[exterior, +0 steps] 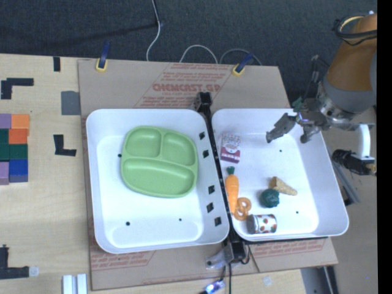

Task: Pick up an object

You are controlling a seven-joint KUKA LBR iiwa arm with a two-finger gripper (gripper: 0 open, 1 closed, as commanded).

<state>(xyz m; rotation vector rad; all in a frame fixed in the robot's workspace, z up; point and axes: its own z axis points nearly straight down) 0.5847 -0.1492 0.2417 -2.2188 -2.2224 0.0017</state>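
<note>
The right bin (318,182) holds several small items. A white and purple packet (230,147) lies near its left wall, with an orange carrot (232,187) and a pretzel (242,208) below it. A tan wedge (283,186), a dark green lump (269,197) and a small spotted can (263,223) sit towards the front. My gripper (292,133) hovers over the bin's back right part, open, its fingers spread with nothing between them. It is well apart from every item.
The left bin (98,188) carries a green divided plate (159,161). A black divider (211,164) runs between the bins. Coloured blocks (13,149) sit at the far left of the bench. Cables loop behind the bins.
</note>
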